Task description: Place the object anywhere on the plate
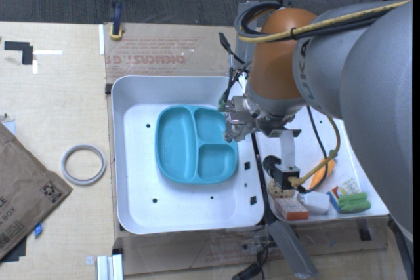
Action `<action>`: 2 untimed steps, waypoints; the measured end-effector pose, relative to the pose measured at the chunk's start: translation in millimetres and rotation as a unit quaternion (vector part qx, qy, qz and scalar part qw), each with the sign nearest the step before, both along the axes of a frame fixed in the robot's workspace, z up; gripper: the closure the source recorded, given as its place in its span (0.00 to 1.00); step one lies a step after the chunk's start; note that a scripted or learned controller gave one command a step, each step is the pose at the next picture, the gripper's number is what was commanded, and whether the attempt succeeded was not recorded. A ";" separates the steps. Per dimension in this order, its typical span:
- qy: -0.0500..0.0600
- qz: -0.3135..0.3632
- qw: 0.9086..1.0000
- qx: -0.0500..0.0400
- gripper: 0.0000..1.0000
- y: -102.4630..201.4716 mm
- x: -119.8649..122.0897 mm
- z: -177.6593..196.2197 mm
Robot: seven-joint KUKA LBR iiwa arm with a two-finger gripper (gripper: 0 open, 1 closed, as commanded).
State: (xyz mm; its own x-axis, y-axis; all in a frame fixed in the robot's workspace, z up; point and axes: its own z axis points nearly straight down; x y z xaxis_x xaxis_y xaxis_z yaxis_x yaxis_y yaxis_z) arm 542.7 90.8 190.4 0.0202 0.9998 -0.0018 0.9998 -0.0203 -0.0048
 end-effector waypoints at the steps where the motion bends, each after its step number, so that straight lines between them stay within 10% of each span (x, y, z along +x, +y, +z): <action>1: -0.001 -0.188 0.982 -0.002 1.00 -14.2 0.5 8.0; 2: -0.001 -0.145 0.989 -0.001 1.00 -70.4 55.3 0.1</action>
